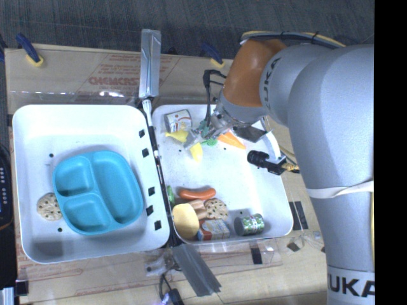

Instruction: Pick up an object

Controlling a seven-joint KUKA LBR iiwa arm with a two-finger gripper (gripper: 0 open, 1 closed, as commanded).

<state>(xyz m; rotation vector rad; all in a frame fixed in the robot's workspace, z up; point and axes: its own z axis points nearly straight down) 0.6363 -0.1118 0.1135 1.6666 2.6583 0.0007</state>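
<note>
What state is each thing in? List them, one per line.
Gripper: down in the right bin's far end.
Blue tray: flat, open side up, left bin.
Cookie: flat, beside the tray.
Can: on its side, right bin.
Hot dog: lying flat.
Carrot: lying flat by the gripper.

The arm (318,107) covers the right bin's (273,196) far right corner and is cut off by the bottom edge. The gripper (206,131) is blurred; its finger state cannot be determined. The cookie (46,206) is partly hidden under the blue tray (96,192). Items beneath the yellow round object (186,220) are too small to identify.
</note>
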